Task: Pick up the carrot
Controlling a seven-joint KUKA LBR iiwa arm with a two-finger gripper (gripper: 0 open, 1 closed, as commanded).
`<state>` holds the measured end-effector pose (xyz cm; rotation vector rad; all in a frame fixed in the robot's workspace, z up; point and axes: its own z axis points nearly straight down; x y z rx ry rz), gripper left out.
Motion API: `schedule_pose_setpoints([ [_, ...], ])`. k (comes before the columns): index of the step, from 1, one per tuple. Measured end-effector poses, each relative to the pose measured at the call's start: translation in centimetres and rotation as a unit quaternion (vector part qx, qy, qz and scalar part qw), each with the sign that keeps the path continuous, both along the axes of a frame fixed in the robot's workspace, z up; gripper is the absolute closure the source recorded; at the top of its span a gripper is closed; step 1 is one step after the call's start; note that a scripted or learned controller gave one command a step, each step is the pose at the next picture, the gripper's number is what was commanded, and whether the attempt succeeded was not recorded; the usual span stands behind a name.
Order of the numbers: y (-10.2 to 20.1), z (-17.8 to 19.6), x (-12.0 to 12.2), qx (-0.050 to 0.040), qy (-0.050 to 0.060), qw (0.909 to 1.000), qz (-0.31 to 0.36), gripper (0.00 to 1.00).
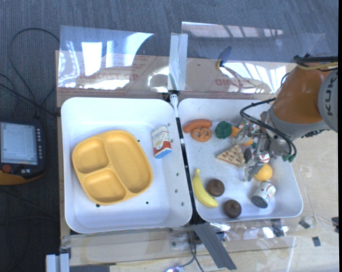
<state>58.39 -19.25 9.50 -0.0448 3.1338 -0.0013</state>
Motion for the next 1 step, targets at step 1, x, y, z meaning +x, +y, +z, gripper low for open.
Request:
schedule_pose_setpoints([
  [1,0.09,0.72,0.11,-0.0009,-0.001,1.0000,0.000,1.00],
])
